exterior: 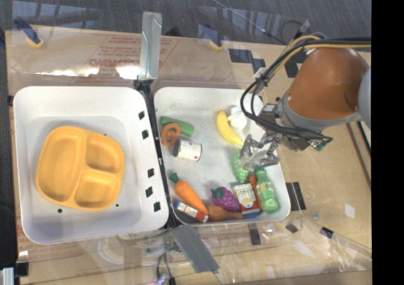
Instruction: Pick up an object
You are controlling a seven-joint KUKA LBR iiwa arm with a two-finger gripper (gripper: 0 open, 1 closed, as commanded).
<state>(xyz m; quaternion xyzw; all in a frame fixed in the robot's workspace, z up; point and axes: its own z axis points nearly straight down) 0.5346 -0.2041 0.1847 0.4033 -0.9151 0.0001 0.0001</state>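
Observation:
The right bin (208, 97) holds several toy foods. A yellow banana (225, 128) lies near its upper right, a white can (189, 150) and a green and orange piece (172, 130) near its left. A carrot (189, 196), purple grapes (225, 198), a small carton (244, 195) and a green bottle (266, 196) crowd the front edge. My gripper (257, 155) hangs low over the right side of this bin, just above a green object (240, 165), below the banana.
The left bin (25, 119) carries a yellow divided plate (79, 167). A grey strip (150, 43) stands behind the gap between the bins. Cables loop from the arm's orange band (325, 81) at the right.

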